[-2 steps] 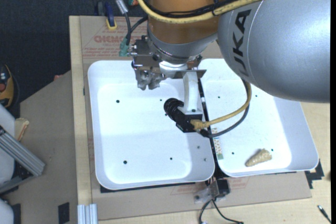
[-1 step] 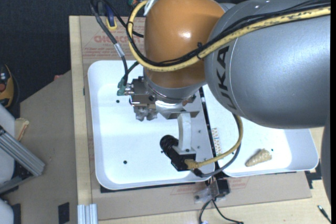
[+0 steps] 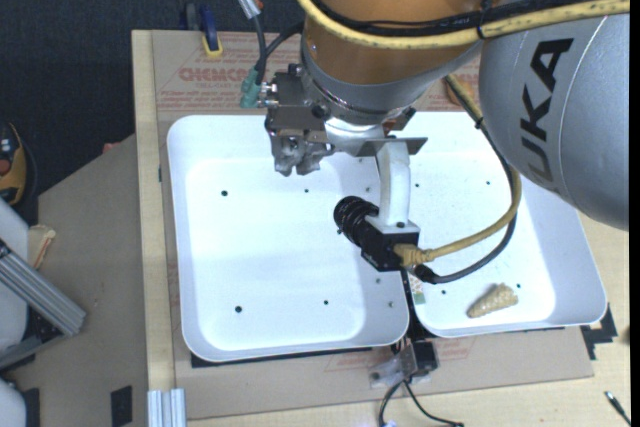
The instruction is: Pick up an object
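Two shallow white bins sit side by side, the left bin [image 3: 200, 245] and the right bin [image 3: 560, 295]. One small tan cone-shaped shell [image 3: 493, 300] lies near the right bin's near edge. Hanging over the left bin's far part, well apart from the shell, the gripper [image 3: 294, 158] holds nothing visible; whether its claw is apart or together I cannot tell.

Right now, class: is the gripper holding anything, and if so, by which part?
Nothing shows between the fingers of the gripper, which hangs over the left bin. The pale cone-shaped object lies apart, in the right bin.
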Available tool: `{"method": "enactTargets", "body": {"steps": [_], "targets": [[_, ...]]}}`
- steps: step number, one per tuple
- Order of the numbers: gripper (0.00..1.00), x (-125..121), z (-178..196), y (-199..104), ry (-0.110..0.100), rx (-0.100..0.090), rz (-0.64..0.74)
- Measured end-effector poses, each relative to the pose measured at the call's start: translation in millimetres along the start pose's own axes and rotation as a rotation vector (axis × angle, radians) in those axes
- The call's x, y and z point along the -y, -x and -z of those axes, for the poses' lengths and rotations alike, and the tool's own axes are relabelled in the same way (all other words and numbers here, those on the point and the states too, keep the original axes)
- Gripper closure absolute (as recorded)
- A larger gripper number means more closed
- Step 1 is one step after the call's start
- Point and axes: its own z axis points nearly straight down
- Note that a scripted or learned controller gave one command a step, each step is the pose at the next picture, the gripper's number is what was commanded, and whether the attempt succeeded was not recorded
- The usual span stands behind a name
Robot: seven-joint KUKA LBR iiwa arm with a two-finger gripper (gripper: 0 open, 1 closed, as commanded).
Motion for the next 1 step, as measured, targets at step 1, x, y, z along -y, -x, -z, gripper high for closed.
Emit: {"method": "enactTargets", "body": {"steps": [1], "targets": [[1.00, 4.1, -112.7, 1.3, -0.025, 0.012, -0.003]]}}
